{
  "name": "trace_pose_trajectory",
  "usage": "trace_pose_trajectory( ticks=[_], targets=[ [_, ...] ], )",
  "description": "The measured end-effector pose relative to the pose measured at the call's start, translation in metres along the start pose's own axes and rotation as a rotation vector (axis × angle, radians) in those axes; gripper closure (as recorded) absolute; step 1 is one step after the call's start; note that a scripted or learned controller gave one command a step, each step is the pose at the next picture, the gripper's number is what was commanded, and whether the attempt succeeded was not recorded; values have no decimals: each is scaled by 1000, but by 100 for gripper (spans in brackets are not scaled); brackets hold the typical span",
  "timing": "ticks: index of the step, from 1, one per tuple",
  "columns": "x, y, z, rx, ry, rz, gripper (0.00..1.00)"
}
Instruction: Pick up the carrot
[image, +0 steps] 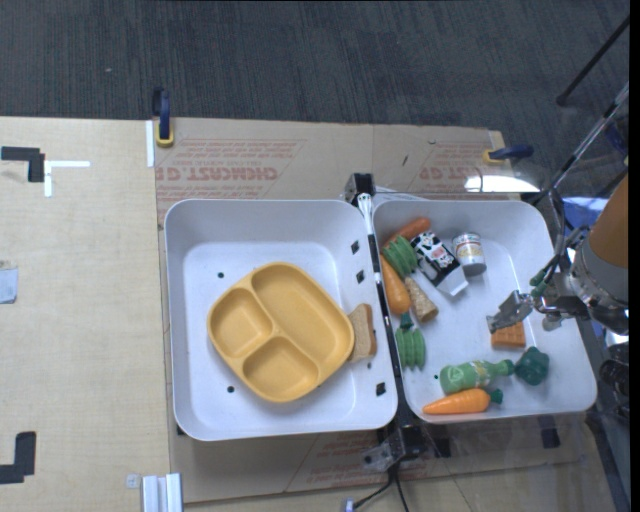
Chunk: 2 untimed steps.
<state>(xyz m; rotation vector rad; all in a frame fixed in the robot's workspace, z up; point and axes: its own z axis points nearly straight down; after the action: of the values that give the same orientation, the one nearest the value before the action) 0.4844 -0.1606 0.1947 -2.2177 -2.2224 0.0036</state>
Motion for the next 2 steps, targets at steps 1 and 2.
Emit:
trace_pose_trajectory(
  ticks=[1, 2],
  targets=[
    [-6, 31, 95, -18, -4, -5, 0],
    [-49, 50, 93, -8, 21, 167, 0]
  ],
)
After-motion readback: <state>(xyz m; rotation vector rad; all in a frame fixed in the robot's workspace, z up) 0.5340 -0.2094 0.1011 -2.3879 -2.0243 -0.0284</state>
